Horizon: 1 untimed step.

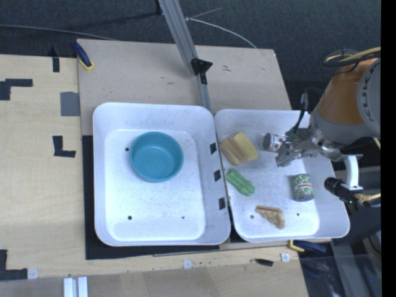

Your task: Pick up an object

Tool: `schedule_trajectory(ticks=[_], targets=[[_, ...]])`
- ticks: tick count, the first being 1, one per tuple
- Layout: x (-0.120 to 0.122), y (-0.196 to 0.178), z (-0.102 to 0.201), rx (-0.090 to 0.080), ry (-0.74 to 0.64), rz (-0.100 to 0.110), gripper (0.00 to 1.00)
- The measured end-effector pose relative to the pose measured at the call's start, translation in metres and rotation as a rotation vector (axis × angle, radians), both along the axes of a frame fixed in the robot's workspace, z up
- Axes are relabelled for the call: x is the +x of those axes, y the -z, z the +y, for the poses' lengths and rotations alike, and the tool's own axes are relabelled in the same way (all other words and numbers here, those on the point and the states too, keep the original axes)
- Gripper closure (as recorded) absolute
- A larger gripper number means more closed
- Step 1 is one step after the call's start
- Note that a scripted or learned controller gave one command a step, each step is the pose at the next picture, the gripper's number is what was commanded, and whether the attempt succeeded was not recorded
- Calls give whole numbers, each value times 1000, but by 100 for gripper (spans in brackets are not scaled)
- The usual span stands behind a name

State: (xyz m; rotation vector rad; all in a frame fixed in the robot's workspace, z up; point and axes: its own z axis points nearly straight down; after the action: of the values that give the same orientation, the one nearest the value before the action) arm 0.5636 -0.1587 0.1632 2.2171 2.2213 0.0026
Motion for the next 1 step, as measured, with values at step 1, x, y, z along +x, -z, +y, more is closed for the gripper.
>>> schedule_trajectory(ticks=[1], targets=[[5, -49, 9, 0, -1, 1, 100]])
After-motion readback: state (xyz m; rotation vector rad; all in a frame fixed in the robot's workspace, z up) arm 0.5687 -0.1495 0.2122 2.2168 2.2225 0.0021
